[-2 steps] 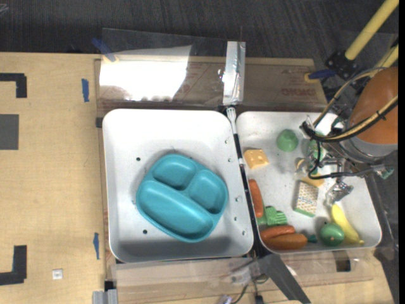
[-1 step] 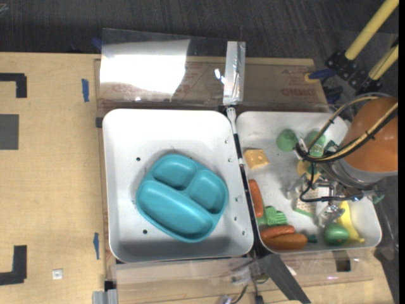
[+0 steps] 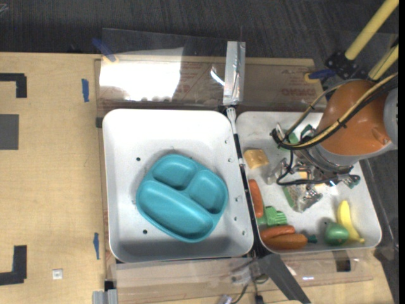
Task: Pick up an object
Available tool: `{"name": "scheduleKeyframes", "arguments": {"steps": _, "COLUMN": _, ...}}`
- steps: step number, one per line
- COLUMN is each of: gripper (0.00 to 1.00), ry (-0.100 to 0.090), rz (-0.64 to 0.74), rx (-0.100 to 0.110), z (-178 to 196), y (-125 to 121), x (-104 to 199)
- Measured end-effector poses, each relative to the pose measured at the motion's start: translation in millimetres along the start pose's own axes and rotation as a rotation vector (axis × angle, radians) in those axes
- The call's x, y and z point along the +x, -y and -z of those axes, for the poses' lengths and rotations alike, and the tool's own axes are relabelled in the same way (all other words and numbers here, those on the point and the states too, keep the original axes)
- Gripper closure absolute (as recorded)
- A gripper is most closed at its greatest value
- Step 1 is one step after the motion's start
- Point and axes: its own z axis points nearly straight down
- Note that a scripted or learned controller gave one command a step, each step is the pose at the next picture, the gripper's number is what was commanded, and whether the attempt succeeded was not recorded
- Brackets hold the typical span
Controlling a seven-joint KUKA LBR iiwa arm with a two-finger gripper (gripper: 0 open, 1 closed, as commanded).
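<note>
Hanging low inside the right bin [image 3: 370,198], the end effector [image 3: 308,192] sits over the toy food because the pickable pieces cluster there; I cannot tell its state. Below it lie the carrot [image 3: 255,197], green block [image 3: 274,217] and banana [image 3: 345,215], while the teal tray [image 3: 182,196] rests far to its left.

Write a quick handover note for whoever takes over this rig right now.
Claw: down in the right bin, among the toy food; I cannot tell whether it has anything.
Right bin: yellow block at the far left, carrot along the left wall, green piece, red-orange sausage, green pepper, banana.
Left bin: blue divided plate.
Done: nothing visibly lifted.
Left: grasp one object and raise it.
</note>
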Motion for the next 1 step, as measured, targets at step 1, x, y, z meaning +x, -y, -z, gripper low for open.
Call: {"name": "scheduleKeyframes", "arguments": {"steps": 1, "gripper": 0.00, "ry": -0.003, "rz": 0.040, "rx": 0.002, "z": 0.2, "y": -4.5, "x": -2.5}}
